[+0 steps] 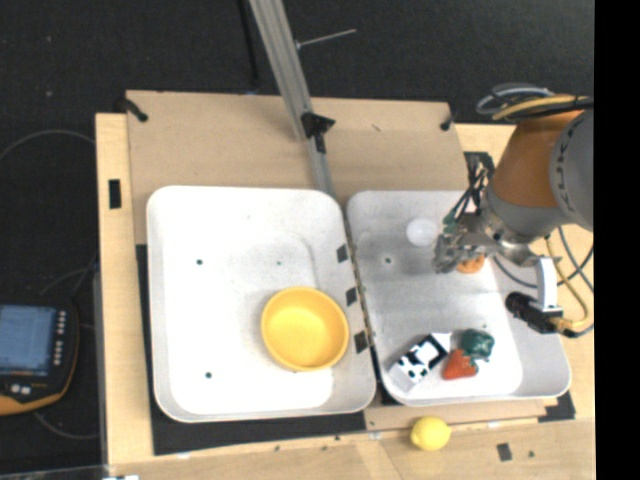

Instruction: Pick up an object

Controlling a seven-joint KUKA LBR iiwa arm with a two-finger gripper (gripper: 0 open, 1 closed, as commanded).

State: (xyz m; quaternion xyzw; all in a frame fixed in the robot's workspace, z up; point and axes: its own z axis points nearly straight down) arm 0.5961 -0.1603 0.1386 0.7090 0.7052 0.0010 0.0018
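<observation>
My gripper (452, 255) hangs over the upper middle of the right bin (400, 288), low above its floor. A small orange object (471, 263) shows right at the gripper's lower right side, partly hidden by it. A white ball (421, 232) lies just to the gripper's left. At the bin's front edge sit a black and white box (421, 358), a red object (459, 366) and a dark green object (479, 344), close together.
A yellow bowl (304, 328) rests in the front right part of the left bin (200, 268). A yellow lemon-like ball (430, 433) lies on the bench in front of the right bin. A grey pole (290, 78) slants up behind the bins.
</observation>
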